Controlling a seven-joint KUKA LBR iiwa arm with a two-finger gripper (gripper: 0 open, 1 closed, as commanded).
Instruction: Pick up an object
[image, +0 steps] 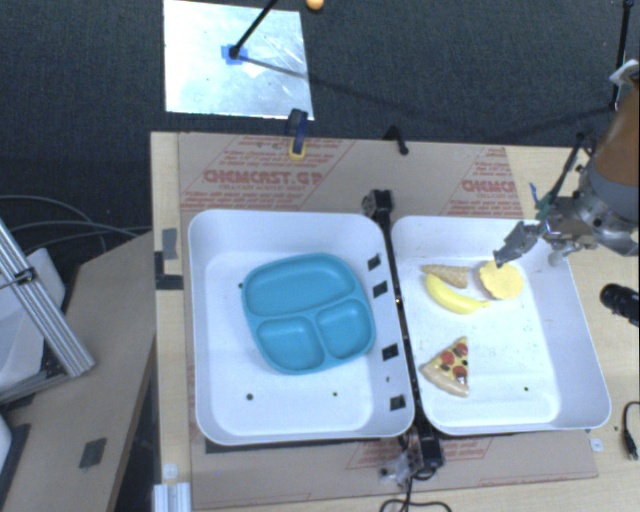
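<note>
Bins (300, 225): 2 | blue tray (305, 310): 1 | food pieces (455, 295): 4 | jaws (508, 256): state unclear

Blue divided tray (303, 311) in a white bin (215, 400); yellow banana (452, 295), red-dotted pizza slice (448, 367) in the other white bin (580, 385)

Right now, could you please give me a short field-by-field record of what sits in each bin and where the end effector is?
left bin: blue divided plate
right bin: banana, yellow round piece, tan piece, pizza slice
end effector: over the right bin's far side, just above the yellow round piece
held object: none visible between the fingers
</note>
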